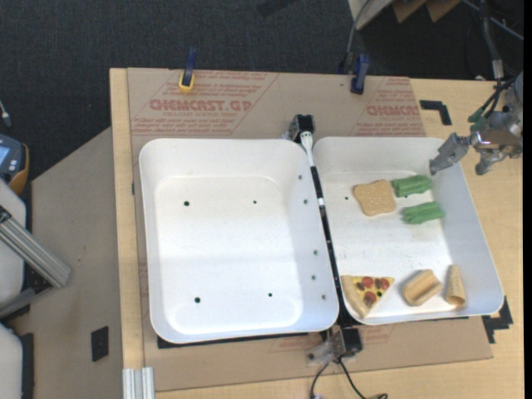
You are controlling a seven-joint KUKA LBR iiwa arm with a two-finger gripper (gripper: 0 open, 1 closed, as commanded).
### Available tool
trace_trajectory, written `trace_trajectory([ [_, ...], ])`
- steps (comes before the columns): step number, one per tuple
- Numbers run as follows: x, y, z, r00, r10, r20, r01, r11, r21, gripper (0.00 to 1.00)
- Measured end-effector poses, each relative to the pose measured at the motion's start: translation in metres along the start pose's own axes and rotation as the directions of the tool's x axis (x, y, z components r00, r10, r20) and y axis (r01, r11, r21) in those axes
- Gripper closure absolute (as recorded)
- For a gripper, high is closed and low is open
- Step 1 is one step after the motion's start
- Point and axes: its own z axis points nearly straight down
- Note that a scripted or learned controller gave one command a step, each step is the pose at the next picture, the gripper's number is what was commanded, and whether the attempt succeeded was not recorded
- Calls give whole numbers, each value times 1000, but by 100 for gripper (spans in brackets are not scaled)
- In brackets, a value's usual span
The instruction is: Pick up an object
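The tool [464,155] hangs spread open and holds nothing; just below-left of it lie two green pieces [411,186]; beside them, toast [373,197].

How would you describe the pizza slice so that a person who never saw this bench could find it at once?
Look at the right white bin, the one that holds all the toy food. Go to its near left corner, beside the divider between the two bins. The pizza slice lies there: a flat triangle with red spots, unlike the plain tan bread roll to its right.
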Motion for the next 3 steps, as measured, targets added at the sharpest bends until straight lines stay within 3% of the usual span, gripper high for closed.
trace_trajectory([
  [1, 43, -5, 113, 1000, -3, -5, 3, 1000, 10, 0],
  [2, 61, 37, 187, 1000, -3, -1, 3, 1000, 1, 0],
  [3, 59, 38, 170, 1000, 0, 2, 0, 1000, -6, 100],
])
